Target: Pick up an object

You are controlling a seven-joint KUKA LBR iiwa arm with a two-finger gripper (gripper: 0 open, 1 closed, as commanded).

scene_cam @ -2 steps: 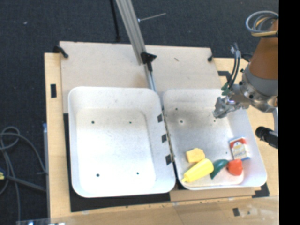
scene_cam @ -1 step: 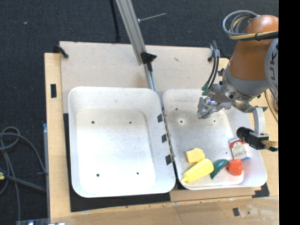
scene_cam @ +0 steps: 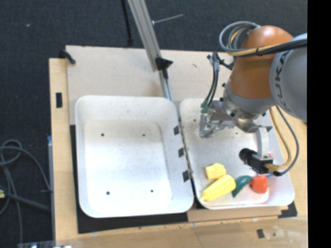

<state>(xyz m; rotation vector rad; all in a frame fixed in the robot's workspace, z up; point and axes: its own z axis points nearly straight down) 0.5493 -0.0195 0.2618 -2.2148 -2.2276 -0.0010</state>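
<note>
Your gripper (scene_cam: 207, 127), finger state unclear, sits far-left in the right bin (scene_cam: 227, 203); yellow block (scene_cam: 215, 170) lies nearer, just right.

We see the grey arm (scene_cam: 289, 81) reaching in from the right, its orange band (scene_cam: 258, 61) uppermost above the wrist. The wrist points downward and leftward, ending in the gripper (scene_cam: 206, 128), which hangs low with nothing visibly held.

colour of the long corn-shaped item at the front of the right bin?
Yellow. The corn-shaped item in the right bin shows clearly in the camera view.
</note>
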